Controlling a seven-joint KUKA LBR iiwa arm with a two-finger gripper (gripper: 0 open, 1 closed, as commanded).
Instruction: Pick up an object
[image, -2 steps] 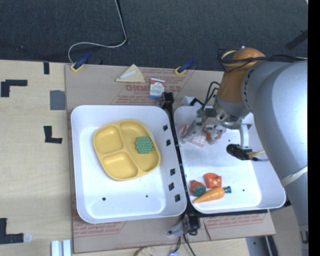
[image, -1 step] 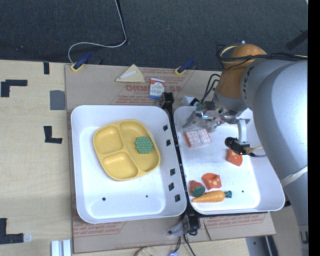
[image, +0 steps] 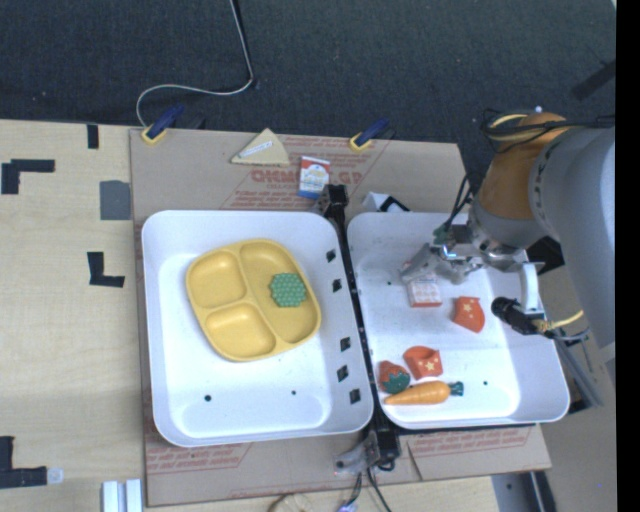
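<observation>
In the right bin (image: 520, 400) lie a small white and red packet (image: 424, 292), a red-orange block (image: 469, 314), a red cup-like piece (image: 423, 360), a strawberry (image: 393, 377) and a carrot (image: 425, 393). My gripper (image: 437, 262) hangs low over the upper middle of this bin, right above the white and red packet. Its metal fingers point left and down toward the packet. I see nothing held between them.
The left bin (image: 170, 400) bears a yellow divided plate (image: 215, 290) with a green ball (image: 288, 290) in one compartment. Behind the bins sit a small red and white box (image: 314, 176) and a cardboard wedge (image: 262, 150). Black clips line the divider between bins.
</observation>
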